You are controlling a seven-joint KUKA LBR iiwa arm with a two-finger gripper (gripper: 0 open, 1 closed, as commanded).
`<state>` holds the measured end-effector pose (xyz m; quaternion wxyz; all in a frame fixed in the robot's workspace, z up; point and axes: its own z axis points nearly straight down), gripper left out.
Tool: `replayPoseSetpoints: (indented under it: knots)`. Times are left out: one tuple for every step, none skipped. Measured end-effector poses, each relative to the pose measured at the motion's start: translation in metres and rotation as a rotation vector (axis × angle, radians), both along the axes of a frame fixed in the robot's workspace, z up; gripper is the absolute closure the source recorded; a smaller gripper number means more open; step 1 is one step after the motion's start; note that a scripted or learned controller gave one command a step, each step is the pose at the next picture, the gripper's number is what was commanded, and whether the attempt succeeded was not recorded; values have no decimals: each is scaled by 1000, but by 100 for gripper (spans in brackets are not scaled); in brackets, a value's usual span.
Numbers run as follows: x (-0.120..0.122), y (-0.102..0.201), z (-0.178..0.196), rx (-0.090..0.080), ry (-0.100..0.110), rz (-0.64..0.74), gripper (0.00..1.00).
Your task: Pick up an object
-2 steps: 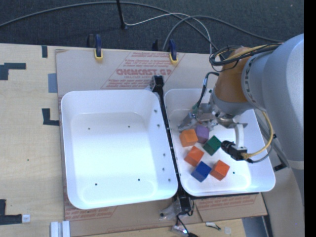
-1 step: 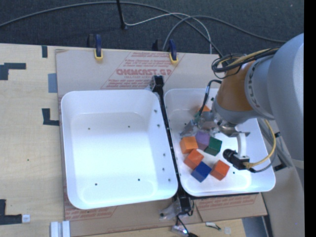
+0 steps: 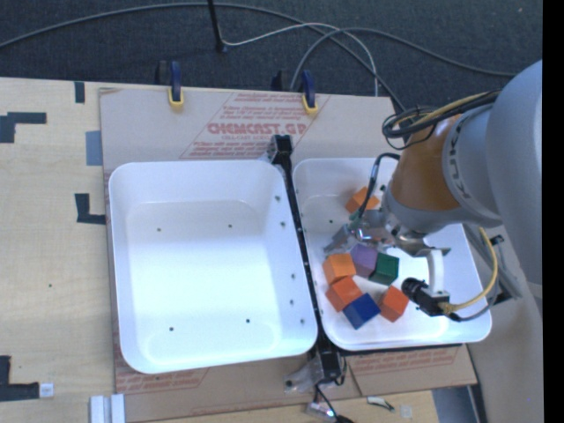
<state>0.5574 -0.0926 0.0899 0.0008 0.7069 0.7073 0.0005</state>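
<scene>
While the arm (image 3: 441,179) reaches in from the right of the frame, its gripper (image 3: 368,230) sits low over the right bin (image 3: 471,324), just above a cluster of small blocks in the lower middle of that bin, so the step in hand looks like the descent toward a pick; nothing can be seen held between the jaws, and whether they are spread or pressed together I cannot tell, since the wrist hides them. Closest beneath the tool lie a purple block (image 3: 364,259) and a green block (image 3: 386,267), with an orange block (image 3: 338,266) just left of them, a blue block (image 3: 360,310) lower down and another orange one (image 3: 361,201) above. They crowd together, some touching, so the next move calls for settling squarely on one block without nudging its neighbours. At centre left sits the left bin (image 3: 123,236); both rest on a cardboard sheet (image 3: 256,122) clamped to the pale wooden bench (image 3: 44,263), with dark carpet (image 3: 88,16) and cables along the top of the frame
</scene>
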Motion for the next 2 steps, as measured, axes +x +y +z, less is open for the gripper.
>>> replayPoseSetpoints:
  knots:
    - [0, 0, 10, 0, -1, 0, 100]
    - [0, 0, 10, 0, 0, 0, 0]
